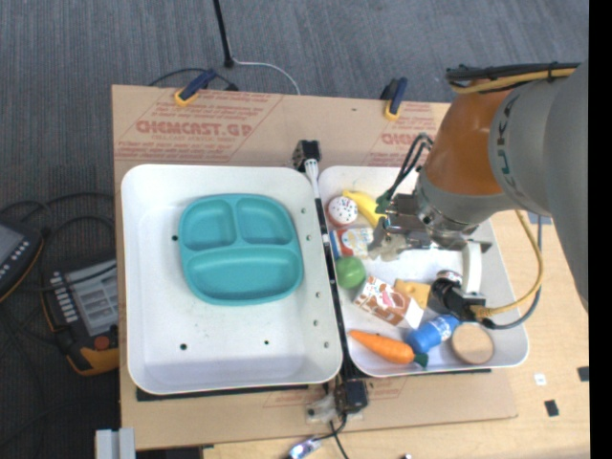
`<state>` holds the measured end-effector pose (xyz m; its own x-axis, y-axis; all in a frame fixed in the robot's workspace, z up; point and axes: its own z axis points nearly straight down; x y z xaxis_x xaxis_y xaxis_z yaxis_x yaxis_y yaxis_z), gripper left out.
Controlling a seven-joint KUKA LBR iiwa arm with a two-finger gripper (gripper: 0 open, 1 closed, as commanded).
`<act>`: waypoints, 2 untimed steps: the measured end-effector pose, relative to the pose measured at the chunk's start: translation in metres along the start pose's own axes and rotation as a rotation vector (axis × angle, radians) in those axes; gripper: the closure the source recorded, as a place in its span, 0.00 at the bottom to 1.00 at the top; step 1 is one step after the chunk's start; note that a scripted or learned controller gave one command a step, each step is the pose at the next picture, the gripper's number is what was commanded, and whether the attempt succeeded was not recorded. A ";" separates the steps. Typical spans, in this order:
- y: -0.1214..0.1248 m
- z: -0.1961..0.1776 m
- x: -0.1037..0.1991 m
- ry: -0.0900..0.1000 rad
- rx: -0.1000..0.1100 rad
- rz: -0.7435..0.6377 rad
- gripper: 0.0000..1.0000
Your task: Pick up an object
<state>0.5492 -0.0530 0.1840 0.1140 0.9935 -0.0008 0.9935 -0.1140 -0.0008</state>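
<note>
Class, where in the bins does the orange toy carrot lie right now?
The orange toy carrot lies in the right white bin, near its front edge, with the blue bottle at its right and the red-and-white packet just behind it.

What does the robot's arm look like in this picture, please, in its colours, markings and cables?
The arm is bulky and rounded, grey, with a broad orange band above the wrist bearing dark lettering at its edge. Below sits a grey metal wrist block carrying the pincer. Thin black cables loop beside the wrist.
</note>
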 end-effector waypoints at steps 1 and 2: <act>-0.040 0.000 0.001 0.001 0.001 -0.195 0.00; 0.064 0.000 0.014 -0.001 -0.001 -0.446 0.00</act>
<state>0.6145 -0.0459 0.1843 -0.3255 0.9455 -0.0017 0.9455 0.3255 -0.0001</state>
